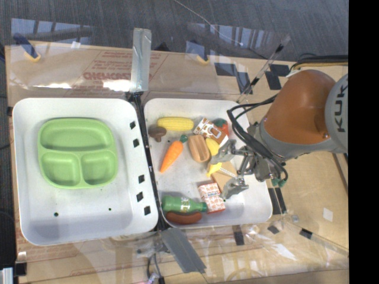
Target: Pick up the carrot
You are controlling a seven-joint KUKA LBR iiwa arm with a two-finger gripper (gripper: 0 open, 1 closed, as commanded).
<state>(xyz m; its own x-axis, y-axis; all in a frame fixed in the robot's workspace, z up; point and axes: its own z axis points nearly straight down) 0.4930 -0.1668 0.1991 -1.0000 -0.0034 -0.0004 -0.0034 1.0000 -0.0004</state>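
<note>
Left of gripper, well apart: carrot, long axis slanting, leaves upper right; jaws wide, holding nothing.

The carrot lies tilted in the right bin, just below the corn cob and beside a brown mushroom. The gripper hangs over the bin's right half, its fingers spread, well apart from the carrot. A green divided plate sits in the left bin.
</note>
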